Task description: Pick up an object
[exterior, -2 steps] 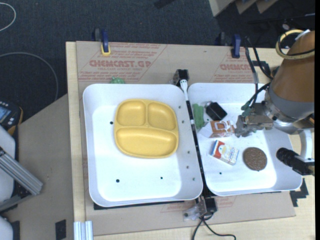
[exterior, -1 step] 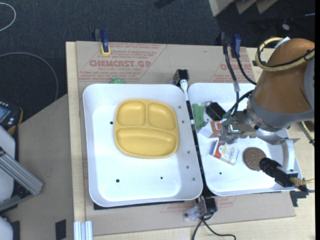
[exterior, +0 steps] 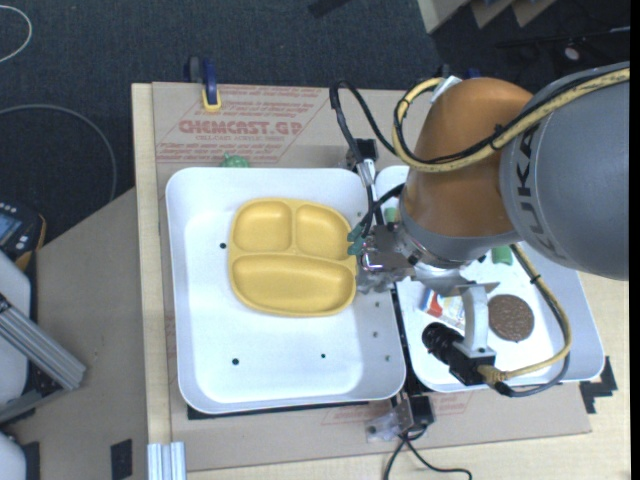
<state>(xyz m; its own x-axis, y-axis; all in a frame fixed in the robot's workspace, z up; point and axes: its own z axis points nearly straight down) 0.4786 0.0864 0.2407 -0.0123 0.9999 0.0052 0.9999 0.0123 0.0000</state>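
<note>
The fingers cannot be told open from closed: the gripper (exterior: 368, 253) sits low under the grey arm's orange band (exterior: 465, 158), at the wall between the two shallow white bins. Just left of it, touching or nearly so, a yellow three-compartment plastic plate (exterior: 290, 258) lies in the left bin (exterior: 200, 348). A brown round disc (exterior: 512, 318) lies in the right bin (exterior: 580, 318).

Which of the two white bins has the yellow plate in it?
The left bin: the yellow plate with three sections lies there. The right bin, under the arm, holds a brown disc.
</note>
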